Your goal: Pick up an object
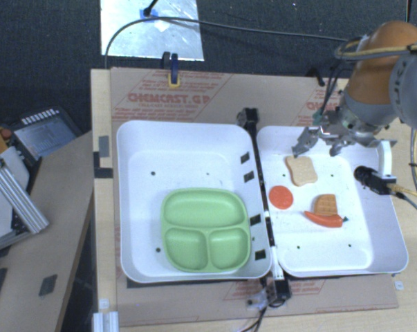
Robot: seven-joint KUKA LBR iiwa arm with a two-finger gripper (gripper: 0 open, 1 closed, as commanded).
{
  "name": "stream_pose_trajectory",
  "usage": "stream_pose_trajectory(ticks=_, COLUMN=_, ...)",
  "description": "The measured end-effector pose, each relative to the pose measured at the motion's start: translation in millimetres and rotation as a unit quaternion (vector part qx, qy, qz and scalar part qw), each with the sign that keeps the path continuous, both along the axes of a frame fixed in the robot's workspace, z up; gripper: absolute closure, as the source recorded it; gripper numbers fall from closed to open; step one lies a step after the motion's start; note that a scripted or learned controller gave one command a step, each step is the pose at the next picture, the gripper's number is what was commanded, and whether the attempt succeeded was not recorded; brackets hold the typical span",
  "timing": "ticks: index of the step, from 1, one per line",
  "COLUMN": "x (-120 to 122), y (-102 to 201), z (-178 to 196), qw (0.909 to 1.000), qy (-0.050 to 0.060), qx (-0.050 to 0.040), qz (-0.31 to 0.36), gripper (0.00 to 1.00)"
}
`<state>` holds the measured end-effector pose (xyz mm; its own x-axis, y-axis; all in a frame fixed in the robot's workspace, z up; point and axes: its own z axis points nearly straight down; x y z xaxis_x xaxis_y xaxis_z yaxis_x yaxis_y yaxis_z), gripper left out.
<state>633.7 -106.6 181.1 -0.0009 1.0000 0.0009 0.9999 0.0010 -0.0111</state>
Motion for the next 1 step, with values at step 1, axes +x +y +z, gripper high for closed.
stream_pose_trajectory(ticks=1, x=3.0, y=0.2, z=7.3, qw=1.0, qy=-0.006, qx=-0.0006, qz=0.001, gripper=0.0)
